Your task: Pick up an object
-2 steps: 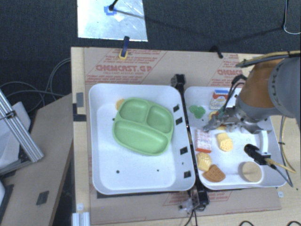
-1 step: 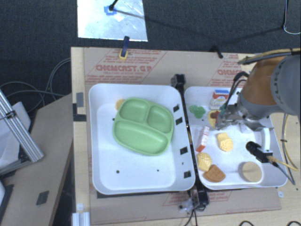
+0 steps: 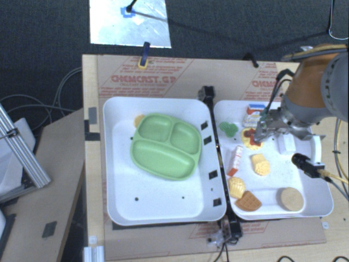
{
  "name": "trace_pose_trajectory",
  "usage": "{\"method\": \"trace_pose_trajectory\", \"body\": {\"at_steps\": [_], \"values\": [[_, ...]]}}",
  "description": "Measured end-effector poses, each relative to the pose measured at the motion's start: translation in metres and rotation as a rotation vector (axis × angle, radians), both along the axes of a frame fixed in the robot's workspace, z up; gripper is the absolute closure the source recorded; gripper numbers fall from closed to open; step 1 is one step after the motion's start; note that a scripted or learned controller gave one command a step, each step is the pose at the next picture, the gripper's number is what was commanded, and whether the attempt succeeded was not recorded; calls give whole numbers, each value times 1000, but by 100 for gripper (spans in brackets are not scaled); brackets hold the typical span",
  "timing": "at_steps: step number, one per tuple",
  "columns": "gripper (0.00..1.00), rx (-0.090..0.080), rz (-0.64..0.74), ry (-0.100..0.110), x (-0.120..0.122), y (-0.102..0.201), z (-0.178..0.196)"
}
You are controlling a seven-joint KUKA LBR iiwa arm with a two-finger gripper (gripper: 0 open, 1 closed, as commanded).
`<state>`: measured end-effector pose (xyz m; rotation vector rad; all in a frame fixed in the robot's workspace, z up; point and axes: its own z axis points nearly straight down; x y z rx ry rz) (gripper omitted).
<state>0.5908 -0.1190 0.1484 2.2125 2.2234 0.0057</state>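
Reaching into the right bin (image 3: 322,203), the gripper (image 3: 256,137) is lowered over a red-and-yellow toy (image 3: 251,141); whether anything is gripped cannot be told.

Robotics lab: arm (image 3: 319,89) over white bins (image 3: 163,214), loose cables (image 3: 65,83), aluminium framing (image 3: 22,152), dark carpet, toy food (image 3: 260,165).
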Motion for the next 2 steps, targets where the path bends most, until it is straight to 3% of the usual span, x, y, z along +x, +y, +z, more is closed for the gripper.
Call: {"method": "trace_pose_trajectory", "body": {"at_steps": [2], "values": [[100,0,1,1,3,5,78]]}}
